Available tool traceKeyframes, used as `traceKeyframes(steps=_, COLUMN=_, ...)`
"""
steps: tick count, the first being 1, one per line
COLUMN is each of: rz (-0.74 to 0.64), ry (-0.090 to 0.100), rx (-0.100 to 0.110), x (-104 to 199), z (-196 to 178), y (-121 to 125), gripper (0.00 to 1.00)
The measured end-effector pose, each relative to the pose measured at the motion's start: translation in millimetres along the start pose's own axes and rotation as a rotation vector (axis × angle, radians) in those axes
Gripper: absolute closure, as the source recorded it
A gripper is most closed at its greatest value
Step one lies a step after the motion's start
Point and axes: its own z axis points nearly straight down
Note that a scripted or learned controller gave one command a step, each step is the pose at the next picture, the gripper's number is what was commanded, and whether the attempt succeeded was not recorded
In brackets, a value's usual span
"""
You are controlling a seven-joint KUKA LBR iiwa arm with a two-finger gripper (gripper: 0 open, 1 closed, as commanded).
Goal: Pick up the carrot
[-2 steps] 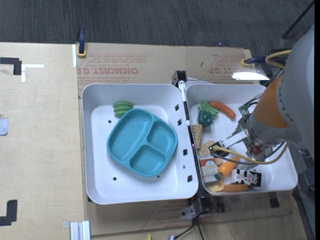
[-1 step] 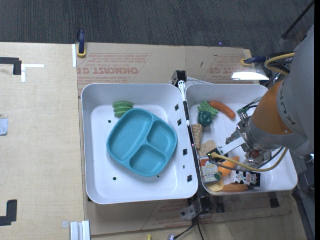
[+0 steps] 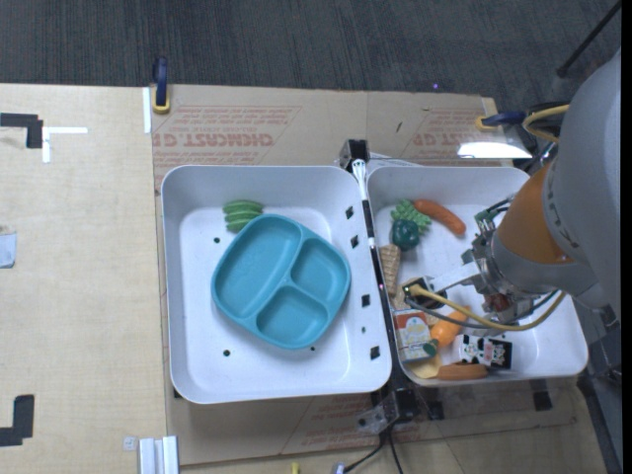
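arm (image 3: 583, 196) cut off right, jaws hidden

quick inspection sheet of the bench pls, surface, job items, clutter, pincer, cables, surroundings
surface: two white bins side by side, left bin and right bin, on cardboard sheeting
job's things: carrot lies near the right bin's far edge, with green top attached, untouched
clutter: blue divided plate and a green item in the left bin; small toy foods bunched at the right bin's near end
grippers: pincer over the right bin, nearer than the carrot; fingers unclear
cables: yellow cable loops at the wrist
surroundings: dark floor, clamps at cardboard edge
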Motion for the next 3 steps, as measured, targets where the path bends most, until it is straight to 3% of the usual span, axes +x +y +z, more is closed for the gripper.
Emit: traceKeyframes(steps=3, rz=-0.057, ry=-0.004, rx=0.008, x=-0.3, z=1.3, y=-0.9, gripper=0.0)
